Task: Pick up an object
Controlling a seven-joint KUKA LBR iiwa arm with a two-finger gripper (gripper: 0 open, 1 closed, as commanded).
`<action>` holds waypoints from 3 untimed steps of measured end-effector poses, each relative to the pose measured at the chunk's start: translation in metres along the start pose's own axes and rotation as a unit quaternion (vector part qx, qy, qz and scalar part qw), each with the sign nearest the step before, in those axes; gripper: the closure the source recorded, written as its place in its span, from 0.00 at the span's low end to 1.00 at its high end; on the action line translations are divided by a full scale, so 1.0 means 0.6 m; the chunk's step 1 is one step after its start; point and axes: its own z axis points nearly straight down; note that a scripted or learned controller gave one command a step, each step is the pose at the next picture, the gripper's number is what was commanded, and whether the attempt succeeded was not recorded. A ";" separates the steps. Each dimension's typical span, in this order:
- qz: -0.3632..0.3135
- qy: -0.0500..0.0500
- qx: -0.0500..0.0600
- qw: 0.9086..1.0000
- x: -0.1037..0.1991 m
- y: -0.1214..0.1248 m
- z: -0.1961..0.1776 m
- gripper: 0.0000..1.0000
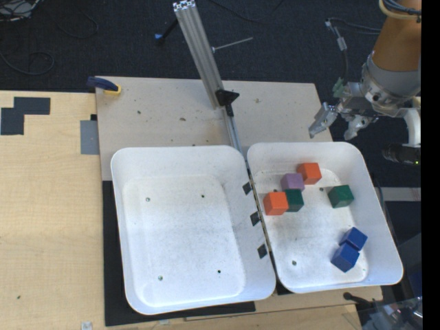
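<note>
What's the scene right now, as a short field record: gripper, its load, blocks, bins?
gripper: above the far edge of the right bin, fingers apart
load: nothing between the fingers
blocks in right bin: orange, purple, orange, green, green, blue, blue
cluster: purple, near orange and one green touch or nearly touch
left bin: beside the right one
</note>
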 end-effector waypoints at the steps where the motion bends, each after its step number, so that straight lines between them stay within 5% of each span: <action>1: -0.001 0.000 0.000 1.000 0.000 0.000 0.000 0.00; 3: 0.001 0.001 0.003 1.000 0.008 -0.010 0.213 0.00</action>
